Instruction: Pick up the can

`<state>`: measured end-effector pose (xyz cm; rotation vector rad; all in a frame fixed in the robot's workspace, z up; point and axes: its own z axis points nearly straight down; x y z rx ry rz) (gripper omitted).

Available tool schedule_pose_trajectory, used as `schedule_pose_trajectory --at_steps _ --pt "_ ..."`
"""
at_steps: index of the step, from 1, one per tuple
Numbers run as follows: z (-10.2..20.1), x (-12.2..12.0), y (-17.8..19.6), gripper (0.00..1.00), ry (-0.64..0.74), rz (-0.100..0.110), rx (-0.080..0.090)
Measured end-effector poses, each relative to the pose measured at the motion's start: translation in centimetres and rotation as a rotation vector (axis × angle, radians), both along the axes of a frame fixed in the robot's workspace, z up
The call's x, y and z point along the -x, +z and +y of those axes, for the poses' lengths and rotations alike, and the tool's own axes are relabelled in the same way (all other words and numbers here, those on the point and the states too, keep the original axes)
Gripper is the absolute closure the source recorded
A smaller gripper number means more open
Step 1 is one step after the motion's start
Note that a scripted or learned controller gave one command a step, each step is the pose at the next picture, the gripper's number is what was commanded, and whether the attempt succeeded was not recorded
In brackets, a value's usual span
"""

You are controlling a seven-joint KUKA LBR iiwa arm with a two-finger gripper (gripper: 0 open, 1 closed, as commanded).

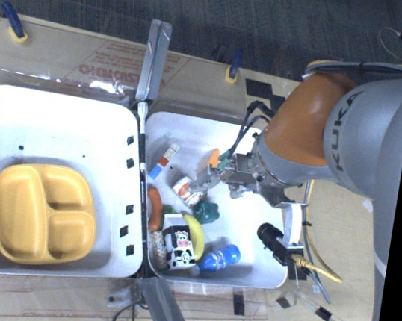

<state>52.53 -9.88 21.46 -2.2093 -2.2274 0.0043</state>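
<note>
Silver can [189, 189] beside end effector [218, 172]

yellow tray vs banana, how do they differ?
The yellow tray lies in the left bin; the banana lies in the right bin. The tray is far larger, a rounded slab split into compartments, while the banana is a small curved piece. The tray has bare bin floor around it; the banana is crowded among other items, beside a black-and-white carton and a blue toy. Both are yellow.
</note>
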Motion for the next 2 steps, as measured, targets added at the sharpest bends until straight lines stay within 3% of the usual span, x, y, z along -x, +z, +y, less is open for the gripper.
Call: schedule_pose_trajectory --at_steps 1,2 --pt "11.7 -2.5 -2.4 0.00 0.161 -0.002 0.001" --pt "4.0 -2.5 -2.3 0.00 0.058 -0.004 0.002"
